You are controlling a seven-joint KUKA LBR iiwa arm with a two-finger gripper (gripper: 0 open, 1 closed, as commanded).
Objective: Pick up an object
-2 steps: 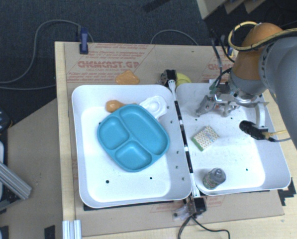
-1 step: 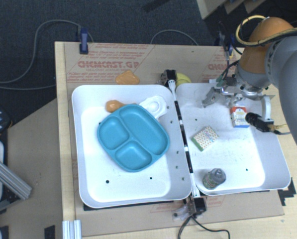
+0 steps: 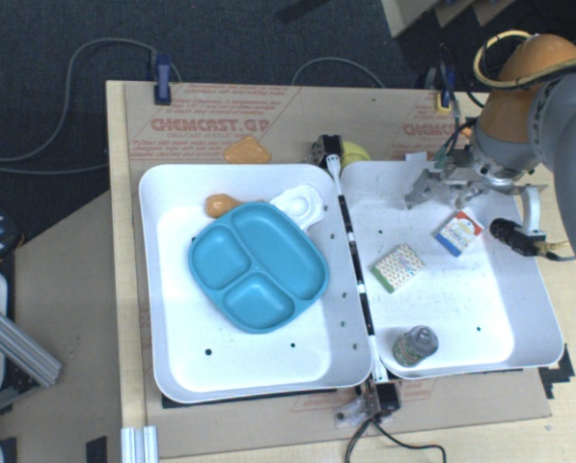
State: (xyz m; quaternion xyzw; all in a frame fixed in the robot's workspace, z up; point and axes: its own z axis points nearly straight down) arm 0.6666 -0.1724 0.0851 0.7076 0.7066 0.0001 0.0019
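1. Camera view: two white bins are seen side by side on the bench, the left bin (image 3: pixel 162 287) and the right bin (image 3: pixel 519 326), their inner rims touching along the middle.
2. The arm (image 3: pixel 534 85) is seen entering at 2 o'clock, with the gripper (image 3: pixel 444 183) lowered over the far part of the right bin. Whether the claw is apart or together cannot be told; nothing is seen clamped in it.
3. In the right bin, a small red, white and blue box (image 3: pixel 458 232) is noted just at 5 o'clock of the gripper. A speckled flat packet (image 3: pixel 397 266) lies nearer the bin's middle, at 7 o'clock of the box. A grey metallic round object (image 3: pixel 415 344) is noted at the near edge, at 6 o'clock of the packet.
4. In the left bin, a blue divided plate (image 3: pixel 257 266) is seen in the middle. A white piece (image 3: pixel 300 204) touches its 1 o'clock edge; an orange item (image 3: pixel 221 204) lies at its 11 o'clock.
5. Outside the bins, at 12 o'clock, an orange object (image 3: pixel 246 149) and a yellow object (image 3: pixel 353 152) are noted on the bench.
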